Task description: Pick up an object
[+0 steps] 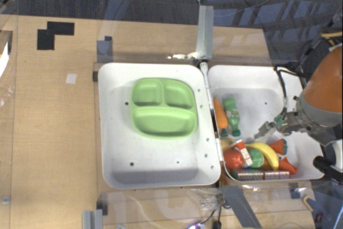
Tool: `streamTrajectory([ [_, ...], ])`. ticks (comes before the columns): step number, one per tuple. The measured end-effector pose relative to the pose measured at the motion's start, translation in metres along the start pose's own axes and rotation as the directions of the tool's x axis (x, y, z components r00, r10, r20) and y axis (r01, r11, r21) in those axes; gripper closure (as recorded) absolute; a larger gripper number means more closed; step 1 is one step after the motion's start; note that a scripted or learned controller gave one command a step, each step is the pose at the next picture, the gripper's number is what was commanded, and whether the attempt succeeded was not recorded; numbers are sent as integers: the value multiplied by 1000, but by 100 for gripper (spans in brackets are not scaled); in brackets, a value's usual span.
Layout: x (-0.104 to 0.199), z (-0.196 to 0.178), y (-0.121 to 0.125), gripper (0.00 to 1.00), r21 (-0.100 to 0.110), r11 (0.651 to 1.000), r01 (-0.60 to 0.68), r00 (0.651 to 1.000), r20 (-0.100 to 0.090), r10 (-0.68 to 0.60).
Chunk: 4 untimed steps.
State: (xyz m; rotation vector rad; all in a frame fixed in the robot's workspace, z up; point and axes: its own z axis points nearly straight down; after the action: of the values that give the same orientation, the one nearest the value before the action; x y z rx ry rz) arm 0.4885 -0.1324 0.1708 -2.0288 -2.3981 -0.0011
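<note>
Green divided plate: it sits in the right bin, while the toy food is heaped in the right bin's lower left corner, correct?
Not quite. The camera view shows the green divided plate in the left bin, not the right one. The rest holds: the toy food, including the banana, is heaped in the lower left corner of the right bin.
</note>
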Motion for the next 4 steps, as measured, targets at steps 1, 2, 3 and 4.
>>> streamTrajectory([
  [1, 8, 81, 5, 0, -14, 1000, 5, 1000, 6, -5],
  [2, 25, 81, 17, 0, -16, 989, -149, 989, 5, 149],
  [3, 32, 82, 70, 0, -15, 990, -137, 991, 4, 137],
  [4, 25, 84, 148, 0, -11, 971, -241, 971, 1, 241],
])
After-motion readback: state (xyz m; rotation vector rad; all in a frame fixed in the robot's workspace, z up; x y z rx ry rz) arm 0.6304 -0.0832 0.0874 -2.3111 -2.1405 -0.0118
